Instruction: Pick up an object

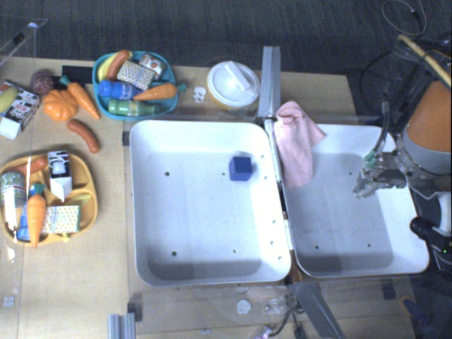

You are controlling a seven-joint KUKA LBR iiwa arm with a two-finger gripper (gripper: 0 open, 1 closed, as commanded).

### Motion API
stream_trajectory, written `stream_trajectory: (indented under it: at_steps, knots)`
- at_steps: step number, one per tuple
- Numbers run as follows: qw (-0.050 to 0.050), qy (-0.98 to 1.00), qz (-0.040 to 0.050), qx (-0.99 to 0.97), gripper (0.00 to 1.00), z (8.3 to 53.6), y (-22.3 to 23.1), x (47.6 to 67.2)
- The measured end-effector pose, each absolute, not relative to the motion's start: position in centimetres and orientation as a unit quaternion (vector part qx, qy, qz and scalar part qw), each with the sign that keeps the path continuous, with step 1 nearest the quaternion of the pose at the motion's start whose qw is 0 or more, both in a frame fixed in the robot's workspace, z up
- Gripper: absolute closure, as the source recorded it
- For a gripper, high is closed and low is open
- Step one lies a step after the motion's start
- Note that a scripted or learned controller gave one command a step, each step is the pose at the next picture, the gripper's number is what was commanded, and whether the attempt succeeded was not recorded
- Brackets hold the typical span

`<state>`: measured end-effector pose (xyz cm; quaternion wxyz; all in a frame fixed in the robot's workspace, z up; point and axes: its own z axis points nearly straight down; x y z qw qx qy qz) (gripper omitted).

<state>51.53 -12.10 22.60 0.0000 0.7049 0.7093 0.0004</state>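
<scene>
A small blue cube point(241, 167) sits in the upper right part of the left bin point(162, 260). A pink cloth point(297, 144) hangs over the divider between the bins, mostly on the upper left of the right bin point(339, 260). My gripper point(367, 179) hovers over the right bin's right half, well to the right of the cloth and far from the cube. Nothing shows in its grasp. The orange band point(432, 122) of the arm rises above it at the right edge.
On the bench beyond the bins stand a blue bowl point(134, 85) of toy food and a white round container point(233, 83). At far left lie a yellow tray point(46, 198) of toys, an orange pumpkin point(59, 105) and a sausage point(84, 135).
</scene>
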Motion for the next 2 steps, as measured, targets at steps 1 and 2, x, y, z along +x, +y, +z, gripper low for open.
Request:
stream_trajectory:
  at_steps: [1, 2]
  knots:
    - [0.000, 0.696, 0.0000, 0.718, 0.00, 12.1, -10.4, 56.9]
    - [0.002, 0.649, 0.0012, 0.761, 0.00, 22.5, -13.4, 55.8]
